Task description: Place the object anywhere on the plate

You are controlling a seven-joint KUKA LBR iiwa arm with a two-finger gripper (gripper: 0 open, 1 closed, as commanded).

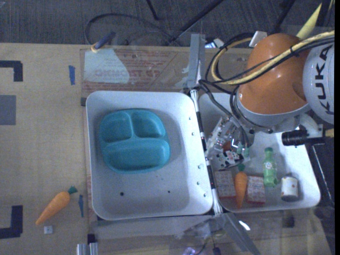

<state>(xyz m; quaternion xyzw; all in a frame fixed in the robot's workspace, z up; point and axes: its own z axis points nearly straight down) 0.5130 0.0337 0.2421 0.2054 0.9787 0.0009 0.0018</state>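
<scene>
Nearest the camera, along the counter's (42, 142) front edge, a toy carrot (53, 206) lies loose at about 7 o'clock, outside both bins and well apart from the arm. Next in, the right bin (311, 193) holds a cluster at about 4 o'clock: two small patterned boxes (255, 189) with a second carrot (240, 187) between them, a green bottle (270, 167) and a small white cup (289, 188). The claw (227, 145) hangs over that bin's left part, just above the carrot's leafy end; it seems to grip nothing, and whether it is spread or closed I cannot tell from this blur of metal.

That bin carrot looks the likely object. I judge it light, stiff and smooth plastic, apt to roll or slip, so a hold across its thick upper half seems best. The boxes touch or nearly touch both its sides, leaving little room for a descent.

Farther left, the blue plate (134, 140) sits in the left bin (159, 201) toward 10 o'clock, its three compartments bare. Between the bins runs a raised double rim at centre, which any carry must clear. Open bin floor surrounds the plate, widest at its 5 o'clock side.
</scene>
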